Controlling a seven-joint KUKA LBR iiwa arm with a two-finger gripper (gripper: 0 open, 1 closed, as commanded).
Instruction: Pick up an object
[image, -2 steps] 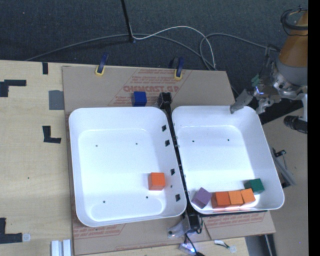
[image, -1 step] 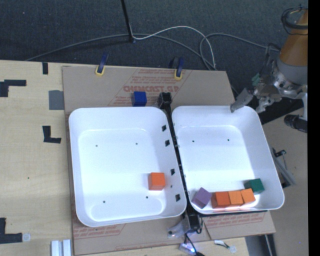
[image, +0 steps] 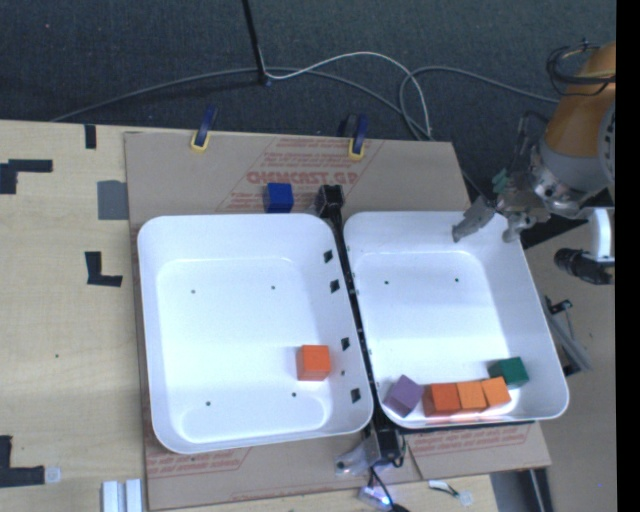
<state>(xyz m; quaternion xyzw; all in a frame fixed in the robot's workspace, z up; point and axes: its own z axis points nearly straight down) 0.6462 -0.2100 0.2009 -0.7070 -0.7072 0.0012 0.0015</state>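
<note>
Two white bins sit side by side: the left bin (image: 200, 245) holds one orange cube (image: 314, 362) near its front right, square to the walls, open floor all around it. The right bin (image: 430, 235) has bare floor across its back and middle. Along its front wall runs a row: purple block (image: 403, 395), two orange blocks (image: 466, 397), green block (image: 510, 371). The gripper (image: 489, 222) hangs over the back right rim, fingers spread apart, holding nothing.
</note>
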